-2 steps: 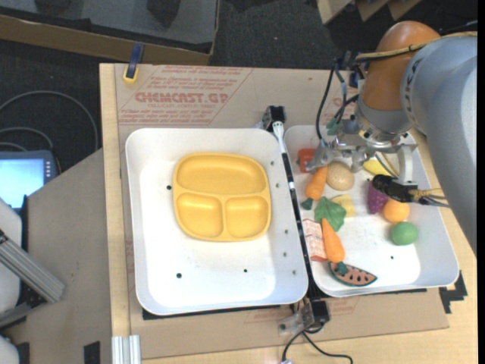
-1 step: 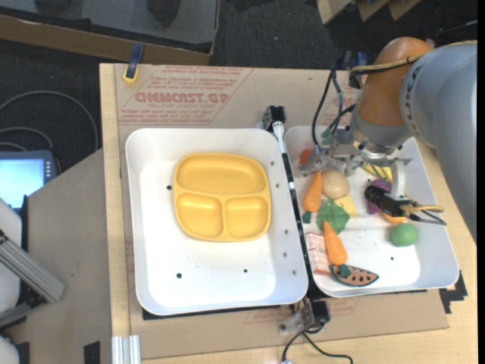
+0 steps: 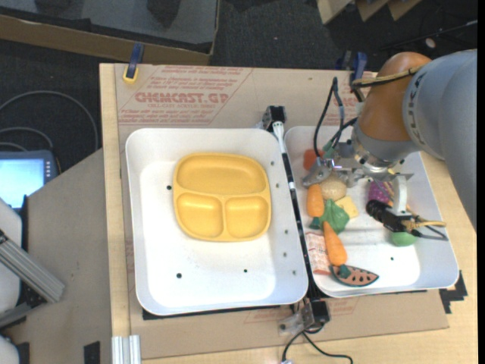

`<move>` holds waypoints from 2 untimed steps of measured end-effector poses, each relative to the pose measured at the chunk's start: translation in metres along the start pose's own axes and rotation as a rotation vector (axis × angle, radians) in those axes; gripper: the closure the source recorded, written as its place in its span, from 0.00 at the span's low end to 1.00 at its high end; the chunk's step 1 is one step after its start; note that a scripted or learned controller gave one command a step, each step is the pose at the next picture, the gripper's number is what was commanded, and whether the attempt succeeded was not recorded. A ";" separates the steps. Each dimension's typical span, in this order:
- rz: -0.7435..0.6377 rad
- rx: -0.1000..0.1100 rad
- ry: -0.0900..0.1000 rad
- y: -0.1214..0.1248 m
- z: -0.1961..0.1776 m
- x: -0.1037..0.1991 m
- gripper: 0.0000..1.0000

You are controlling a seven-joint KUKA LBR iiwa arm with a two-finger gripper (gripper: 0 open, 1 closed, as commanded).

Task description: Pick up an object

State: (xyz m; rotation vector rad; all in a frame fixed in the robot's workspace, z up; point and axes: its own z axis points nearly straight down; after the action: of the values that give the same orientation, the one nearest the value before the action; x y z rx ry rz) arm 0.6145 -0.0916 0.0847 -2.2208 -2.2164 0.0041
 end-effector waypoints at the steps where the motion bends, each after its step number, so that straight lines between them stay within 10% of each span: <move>1: 0.001 0.002 0.000 -0.046 0.000 -0.011 0.00; 2: 0.003 0.005 0.001 -0.141 0.001 -0.027 0.00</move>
State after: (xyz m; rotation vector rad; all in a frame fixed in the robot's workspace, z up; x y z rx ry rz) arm 0.4738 -0.1179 0.0841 -2.2215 -2.2097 0.0079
